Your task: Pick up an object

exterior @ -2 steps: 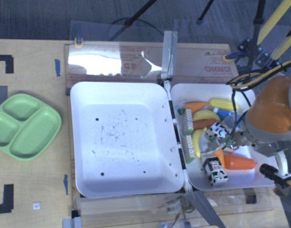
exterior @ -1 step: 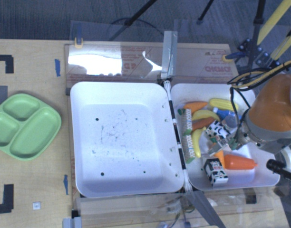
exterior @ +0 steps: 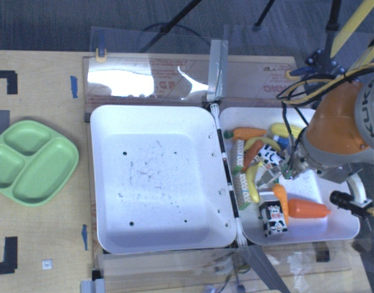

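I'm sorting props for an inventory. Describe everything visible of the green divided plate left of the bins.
The light green divided plastic plate looks like smooth moulded plastic, roughly rounded-square, with three compartments: two smaller ones and one long one. It lies flat on the wooden bench, left of the left white bin and apart from it, with nothing in it.

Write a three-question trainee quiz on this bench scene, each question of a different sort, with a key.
1. True or false: the left bin holds most of the toys.
2. Multiple choice: the green divided plate lies A) in the right bin, B) on the bench left of both bins, C) under the arm.
3. Fill in: the large orange carrot lies near the right bin's ____ edge.

Key: 1 false, since the toys sit in the right bin; 2 B; 3 front. The gripper hangs over the toy pile there, near a cow-patterned block.
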`<state>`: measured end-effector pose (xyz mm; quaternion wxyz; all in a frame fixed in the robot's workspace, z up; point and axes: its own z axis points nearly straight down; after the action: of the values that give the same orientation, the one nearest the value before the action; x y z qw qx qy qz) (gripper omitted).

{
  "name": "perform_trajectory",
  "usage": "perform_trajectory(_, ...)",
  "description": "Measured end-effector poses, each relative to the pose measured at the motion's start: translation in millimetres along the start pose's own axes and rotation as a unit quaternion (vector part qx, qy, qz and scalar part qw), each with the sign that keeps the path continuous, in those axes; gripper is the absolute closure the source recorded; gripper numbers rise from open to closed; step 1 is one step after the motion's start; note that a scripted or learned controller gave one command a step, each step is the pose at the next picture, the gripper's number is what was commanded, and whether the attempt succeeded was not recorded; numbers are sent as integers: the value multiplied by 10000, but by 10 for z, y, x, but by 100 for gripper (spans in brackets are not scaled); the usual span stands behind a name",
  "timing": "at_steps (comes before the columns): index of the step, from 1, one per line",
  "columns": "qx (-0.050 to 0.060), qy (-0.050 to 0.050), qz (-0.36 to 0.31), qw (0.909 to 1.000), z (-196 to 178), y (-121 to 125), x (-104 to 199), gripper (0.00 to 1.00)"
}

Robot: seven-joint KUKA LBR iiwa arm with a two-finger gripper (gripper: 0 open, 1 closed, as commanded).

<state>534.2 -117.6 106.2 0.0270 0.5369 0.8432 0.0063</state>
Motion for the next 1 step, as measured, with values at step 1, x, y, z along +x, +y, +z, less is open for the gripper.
perform_trajectory(1,-82,-91,27,9999,-158,36,-75,100)
